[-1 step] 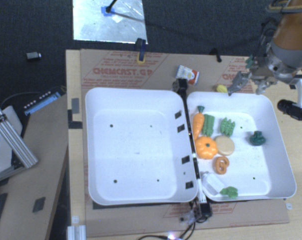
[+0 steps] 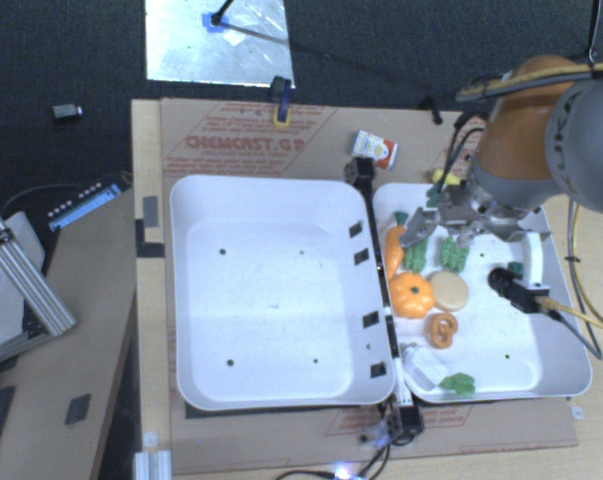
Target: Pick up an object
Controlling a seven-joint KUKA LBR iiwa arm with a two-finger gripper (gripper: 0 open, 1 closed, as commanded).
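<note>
Over the right bin (image 2: pixel 556 368) | end effector (image 2: pixel 433 220) low among green toys (image 2: pixel 453 255), beside orange pumpkin (image 2: pixel 412 295) | open or closed: cannot tell | pretzel (image 2: pixel 442 330) nearby

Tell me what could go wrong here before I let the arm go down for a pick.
1. The gripper hangs over a tight cluster: green pieces, an orange pumpkin-like toy and a beige disc lie close together, so it may close on two items or knock them apart.
2. The cluster sits near the right bin's dividing wall, which could block a finger.
</note>
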